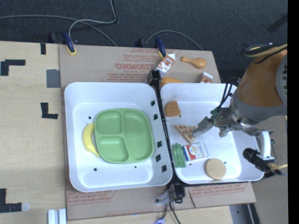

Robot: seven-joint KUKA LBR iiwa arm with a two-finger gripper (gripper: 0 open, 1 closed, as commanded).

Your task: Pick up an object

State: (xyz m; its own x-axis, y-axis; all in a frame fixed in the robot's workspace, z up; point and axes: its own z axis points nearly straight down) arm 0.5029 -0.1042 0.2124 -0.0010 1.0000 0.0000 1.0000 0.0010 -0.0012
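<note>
1. The grey arm with its orange band (266,80) comes in from three o'clock and bends over the right-hand shallow white bin (233,174).
2. The left-hand shallow white bin (74,97) holds a pale green plastic divided plate (124,135) at its centre; a yellow banana-shaped toy (88,139) sits at the plate's nine o'clock, partly tucked under its rim.
3. The dark two-finger gripper (200,127) hangs low over the middle of the right bin, its tip pointing toward nine o'clock. Whether it is released or clenched cannot be told at this slant, and nothing shows held in it.
4. A tan waffle-patterned wedge (186,132) lies just at the gripper's tip, on its nine o'clock side; touching or merely close cannot be told.
5. A white card packet with red and blue print (196,151) lies at the wedge's six o'clock, with a green ridged piece (178,155) just beside the packet at its nine o'clock, near the dividing wall.
6. A round tan biscuit-like disc (216,168) rests at the packet's five o'clock, near the bin's front wall.
7. A small orange-brown square piece (172,109) lies at the wedge's eleven o'clock, apart from it.
</note>
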